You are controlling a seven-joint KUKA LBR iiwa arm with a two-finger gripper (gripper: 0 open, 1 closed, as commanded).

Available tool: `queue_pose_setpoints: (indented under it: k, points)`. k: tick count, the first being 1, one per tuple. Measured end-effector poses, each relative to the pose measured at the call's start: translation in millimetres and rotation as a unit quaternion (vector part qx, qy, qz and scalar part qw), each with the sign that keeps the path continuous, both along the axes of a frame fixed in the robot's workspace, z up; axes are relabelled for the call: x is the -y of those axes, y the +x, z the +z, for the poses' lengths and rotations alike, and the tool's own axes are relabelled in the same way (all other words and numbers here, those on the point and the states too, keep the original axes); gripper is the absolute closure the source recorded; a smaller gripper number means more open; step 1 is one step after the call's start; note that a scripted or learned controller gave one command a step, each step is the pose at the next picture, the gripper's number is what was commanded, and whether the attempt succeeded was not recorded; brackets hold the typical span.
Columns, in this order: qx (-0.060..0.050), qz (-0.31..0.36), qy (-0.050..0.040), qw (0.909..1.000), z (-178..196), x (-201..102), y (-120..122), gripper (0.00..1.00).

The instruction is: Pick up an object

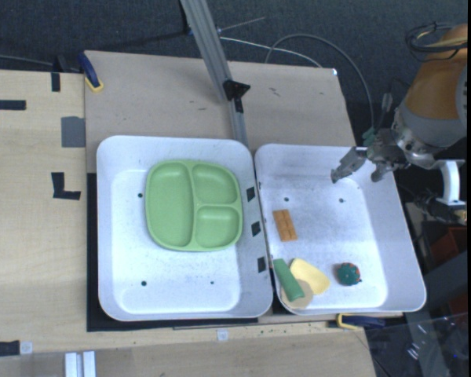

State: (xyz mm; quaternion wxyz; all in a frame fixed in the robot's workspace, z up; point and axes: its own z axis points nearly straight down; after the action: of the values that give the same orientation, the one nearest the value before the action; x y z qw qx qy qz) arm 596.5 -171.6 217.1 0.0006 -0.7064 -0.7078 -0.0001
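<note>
Green block (pixel 289 281), yellow piece (pixel 312 275), one each.

A robotics lab: a taped wooden tabletop (pixel 31 210) carries two white bins (pixel 110 289), with loose cables (pixel 314 45) and a metal camera pole (pixel 208 38) behind them.

Gripper (pixel 356 166) hangs open over the far right corner of the right bin (pixel 392 234), fingers spread, nothing between them. Down in that bin: an orange block (pixel 284 225) near the middle, and along the near wall a green block (pixel 288 280) lying against a yellow piece (pixel 312 276), with a small teal ball (pixel 347 273) just to their right. Over in the left bin (pixel 118 234), a green divided plate (pixel 194 205) sits alone. A grey pole (pixel 208 42) slants across the desk (pixel 157 93).
</note>
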Motion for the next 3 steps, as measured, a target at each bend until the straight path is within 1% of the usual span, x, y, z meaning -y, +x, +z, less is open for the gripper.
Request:
queue_pose_setpoints:
  k: [1,2,3]
  points:
    - [0.0,0.0,0.0,1.0,0.0,0.0,0.0,0.0]
    - [-0.003,0.0,-0.0004,1.0,-52.6,-6.9,7.1,0.0]
    - [-0.003,0.0,-0.0004,1.0,-100.9,-13.4,11.6,0.0]
